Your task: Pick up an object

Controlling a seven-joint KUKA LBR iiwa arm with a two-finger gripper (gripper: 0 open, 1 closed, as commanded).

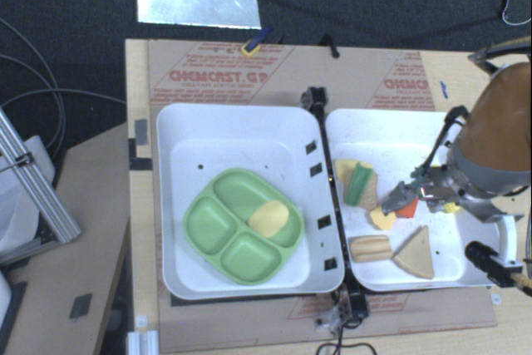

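The hand [397, 197] hangs low in the right bin [391, 125], grip unreadable. Yellow piece [381, 219] at its 7 o'clock, red piece [406, 209] touching: a crowded, glancing grab likely.

Arm [499, 137] reaches over right bin [391, 125] beside green plate [241, 224].

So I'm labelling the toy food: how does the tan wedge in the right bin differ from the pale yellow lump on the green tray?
The tan wedge is triangular with straight edges; the pale yellow lump is rounded. The wedge lies on the right bin's floor; the lump sits on the green divided tray in the left bin. The wedge is darker. Both lie untouched.
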